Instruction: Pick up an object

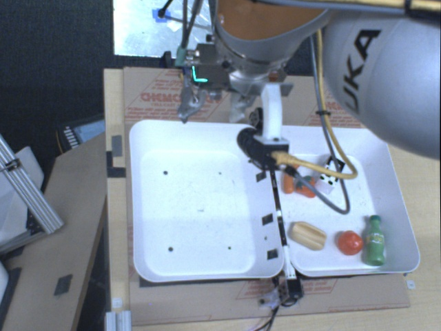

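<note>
My gripper [213, 109] hangs high above the back edge of the left bin [148, 185], close to the camera and blurred. Its two grey fingers [188, 106] stand apart with nothing between them, so it is open. The objects all lie in the right bin [386, 178], well below and to the right of the gripper. An orange piece [304, 187] sits beside a white die with black dots [328, 178]. A tan bread roll [308, 235], a red tomato [349, 242] and a green bottle [374, 240] lie along that bin's front.
A black divider strip [275, 212] runs between the two bins. The arm's grey body [372, 67] looms over the right bin's back corner. Cardboard [158, 92] lies under the bins, and a metal frame [27, 198] stands at far left.
</note>
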You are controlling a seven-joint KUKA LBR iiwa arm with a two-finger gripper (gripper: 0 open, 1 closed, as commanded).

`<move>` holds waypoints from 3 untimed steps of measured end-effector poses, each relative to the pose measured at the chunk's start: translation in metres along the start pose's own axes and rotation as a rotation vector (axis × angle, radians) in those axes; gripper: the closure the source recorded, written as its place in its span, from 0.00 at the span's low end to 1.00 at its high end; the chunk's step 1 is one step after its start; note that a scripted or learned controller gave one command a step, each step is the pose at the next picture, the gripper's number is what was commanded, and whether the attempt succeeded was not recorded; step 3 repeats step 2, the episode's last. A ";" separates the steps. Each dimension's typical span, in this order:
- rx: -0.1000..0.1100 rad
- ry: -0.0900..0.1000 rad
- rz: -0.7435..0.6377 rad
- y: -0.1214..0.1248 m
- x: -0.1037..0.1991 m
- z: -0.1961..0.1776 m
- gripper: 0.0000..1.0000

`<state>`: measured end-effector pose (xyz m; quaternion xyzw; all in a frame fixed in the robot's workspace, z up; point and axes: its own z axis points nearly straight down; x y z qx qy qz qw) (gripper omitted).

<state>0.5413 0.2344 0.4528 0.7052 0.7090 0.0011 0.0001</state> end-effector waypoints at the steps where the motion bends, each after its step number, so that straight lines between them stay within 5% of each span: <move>1: -0.002 0.001 -0.004 0.000 0.000 -0.011 1.00; 2: -0.008 0.003 -0.001 0.019 0.000 -0.087 1.00; 3: -0.008 0.003 -0.001 0.019 0.000 -0.087 1.00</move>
